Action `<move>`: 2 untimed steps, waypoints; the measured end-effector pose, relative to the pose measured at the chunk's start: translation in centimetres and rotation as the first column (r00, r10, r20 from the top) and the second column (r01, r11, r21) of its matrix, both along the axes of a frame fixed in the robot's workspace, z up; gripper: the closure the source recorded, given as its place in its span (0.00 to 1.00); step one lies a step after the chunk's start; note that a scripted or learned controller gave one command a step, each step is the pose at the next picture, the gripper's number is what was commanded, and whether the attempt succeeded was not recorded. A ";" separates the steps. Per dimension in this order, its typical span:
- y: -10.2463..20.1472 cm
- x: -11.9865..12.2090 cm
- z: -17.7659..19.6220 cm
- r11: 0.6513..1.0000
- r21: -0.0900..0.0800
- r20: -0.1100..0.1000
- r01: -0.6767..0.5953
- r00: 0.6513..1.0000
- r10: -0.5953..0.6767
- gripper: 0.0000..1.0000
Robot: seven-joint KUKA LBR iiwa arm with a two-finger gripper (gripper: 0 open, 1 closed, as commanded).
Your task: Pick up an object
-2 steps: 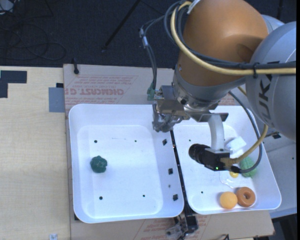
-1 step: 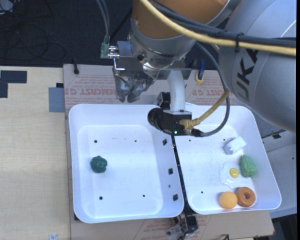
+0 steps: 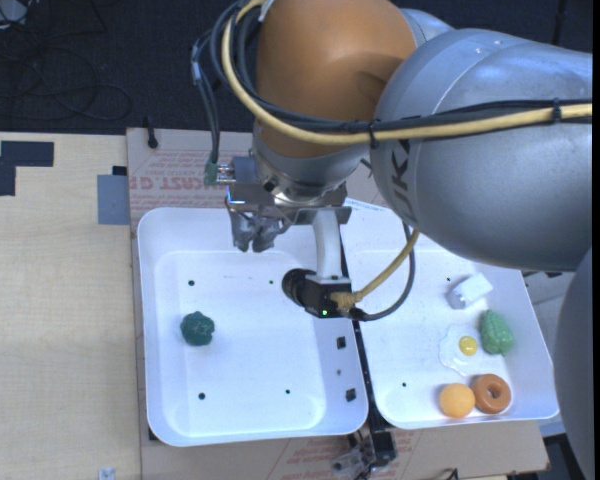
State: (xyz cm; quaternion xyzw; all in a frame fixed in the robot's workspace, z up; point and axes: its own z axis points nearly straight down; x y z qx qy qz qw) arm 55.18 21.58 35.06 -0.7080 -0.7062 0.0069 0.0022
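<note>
The grey KUKA arm with its orange band [image 3: 325, 63] is reaching in from three o'clock and hanging over the far rim of the left shallow white plastic bin [image 3: 165, 268]. Its two-finger metal gripper [image 3: 258, 230] is pointing down at the twelve o'clock edge of that bin, with the short dark fingers [image 3: 248, 234] sitting close together and nothing showing between them; how far they are parted I cannot tell from this angle.

A small dark green lumpy object [image 3: 197, 328] is lying on the floor of the left bin toward eight o'clock, well apart from the gripper. A black camera-like unit with a tiny green light [image 3: 310, 293] is hanging by a yellow cable [image 3: 390, 278] near the divide between the bins.

In the right shallow white bin [image 3: 410, 408], toward four o'clock, a small white block [image 3: 469, 290] is lying near a light green leafy toy [image 3: 497, 332], a fried-egg toy [image 3: 461, 348], an orange ball [image 3: 456, 400] and a brown doughnut [image 3: 492, 393], the last two touching. Both bins are resting on a light wooden desk [image 3: 50, 298].
</note>
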 end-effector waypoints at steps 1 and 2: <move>2.8 -1.1 -6.7 1.000 0.004 0.004 -0.005 1.000 0.004 1.00; 2.7 6.7 -12.3 1.000 0.005 0.013 -0.001 1.000 0.001 1.00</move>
